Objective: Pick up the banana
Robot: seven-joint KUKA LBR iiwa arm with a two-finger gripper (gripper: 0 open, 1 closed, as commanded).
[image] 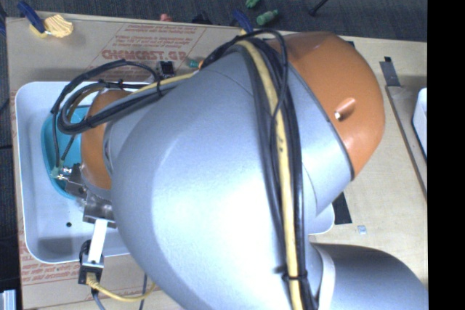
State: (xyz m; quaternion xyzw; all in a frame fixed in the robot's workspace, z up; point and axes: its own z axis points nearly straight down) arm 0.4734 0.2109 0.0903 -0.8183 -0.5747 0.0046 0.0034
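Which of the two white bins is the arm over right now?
The bin at the view's left; the grey arm covers most of it. The other bin sits at the right edge, beyond the arm.

White bin (29, 156) on brown board (145, 40); 2 green bits (260, 8) on floor.

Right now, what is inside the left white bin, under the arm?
The arm covers most of the left white bin. Visible inside are bare white floor at the near-left corner and part of a translucent blue object beside the arm's wrist. What lies underneath the arm is hidden.
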